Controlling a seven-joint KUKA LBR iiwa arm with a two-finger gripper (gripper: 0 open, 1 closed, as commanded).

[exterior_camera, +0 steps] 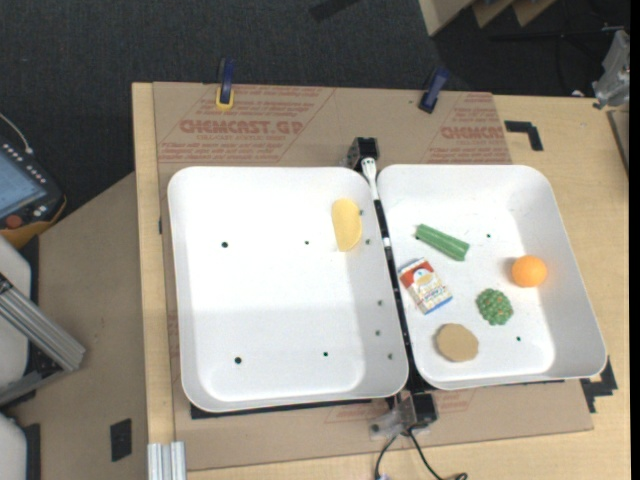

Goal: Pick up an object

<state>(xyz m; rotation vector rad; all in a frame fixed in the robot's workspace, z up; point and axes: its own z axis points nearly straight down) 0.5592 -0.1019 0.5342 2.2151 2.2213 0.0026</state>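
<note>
The left bin (200,268) holds one yellow banana-like piece (346,224) near its right wall. In the right bin (560,268) lie a green pickle-shaped piece (442,241), a small red and white carton (425,286), an orange ball (528,271), a green broccoli-like lump (494,306) and a tan round cookie (457,343).
Both bins sit on a brown cardboard sheet (300,118) held by blue clamps (226,86) at the back. A black fitting (363,152) stands between the bins at the far end. A metal rail (40,328) lies off the bench at the left.
</note>
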